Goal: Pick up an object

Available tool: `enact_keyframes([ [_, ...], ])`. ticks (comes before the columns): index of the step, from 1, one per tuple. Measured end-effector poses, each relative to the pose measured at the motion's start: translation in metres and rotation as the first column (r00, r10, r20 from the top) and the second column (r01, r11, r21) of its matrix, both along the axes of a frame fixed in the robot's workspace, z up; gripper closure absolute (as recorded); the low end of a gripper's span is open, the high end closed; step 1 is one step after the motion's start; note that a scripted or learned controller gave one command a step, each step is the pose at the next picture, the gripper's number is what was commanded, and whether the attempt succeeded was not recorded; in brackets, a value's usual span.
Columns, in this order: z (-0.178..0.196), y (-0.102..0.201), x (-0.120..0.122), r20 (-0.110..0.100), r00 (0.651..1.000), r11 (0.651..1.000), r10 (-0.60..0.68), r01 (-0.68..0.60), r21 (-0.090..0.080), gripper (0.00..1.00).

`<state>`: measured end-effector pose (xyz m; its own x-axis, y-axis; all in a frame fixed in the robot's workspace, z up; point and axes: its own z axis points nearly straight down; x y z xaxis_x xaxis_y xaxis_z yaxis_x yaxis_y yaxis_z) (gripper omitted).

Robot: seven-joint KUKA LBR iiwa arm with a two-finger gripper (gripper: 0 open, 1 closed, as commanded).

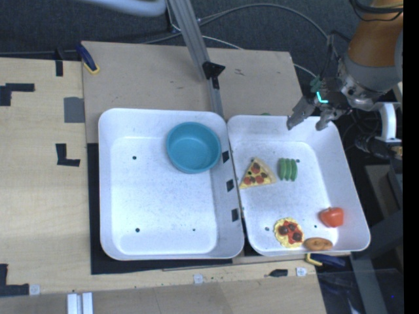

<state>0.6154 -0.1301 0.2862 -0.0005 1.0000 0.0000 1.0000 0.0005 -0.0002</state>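
Above the right bin's (pixel 340 169) far edge, the gripper (pixel 309 118) hangs with its two fingers spread apart and nothing between them, near the far right corner. Five toys lie in that bin: a pizza slice (pixel 255 174) near the left wall, a green pod (pixel 287 169) just beside it toward the middle, a round pizza (pixel 288 232) close to the near edge, a brown ring (pixel 318 244) against the near rim, and a red piece (pixel 332 216) by the right wall. A blue bowl (pixel 193 147) sits upright in the left bin (pixel 131 195), at its far right corner.
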Motion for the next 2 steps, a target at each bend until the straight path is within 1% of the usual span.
enact_keyframes([
  [1,0.000,0.000,0.000,0.000,1.000,1.000,0.000,0.000,0.000,0.00],
  [2,-0.042,0.002,0.000,-0.003,1.000,1.000,0.000,0.000,0.000,0.00],
])
